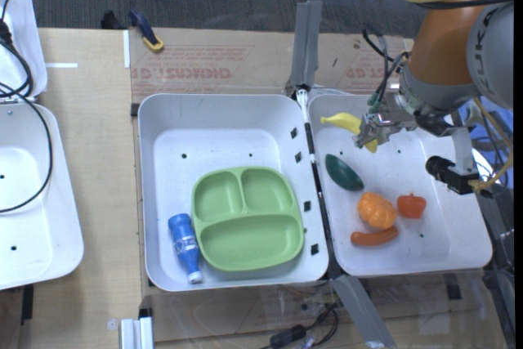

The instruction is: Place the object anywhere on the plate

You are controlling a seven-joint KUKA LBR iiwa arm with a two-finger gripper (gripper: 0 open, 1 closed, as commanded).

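The fingers [369,136] sit low in the right white bin [458,245], pinching the right end of the curved yellow plastic banana [343,123], which stretches away to their left. Just below them lies a dark green oval vegetable [343,173], then an orange pumpkin [377,209]. Well off to their lower left, the green divided plastic plate [247,218] rests in the left white bin [163,176]

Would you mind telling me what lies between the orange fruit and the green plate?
In the camera view, between the orange fruit and the green plate lie only the bins' bare white floors and their adjoining walls.
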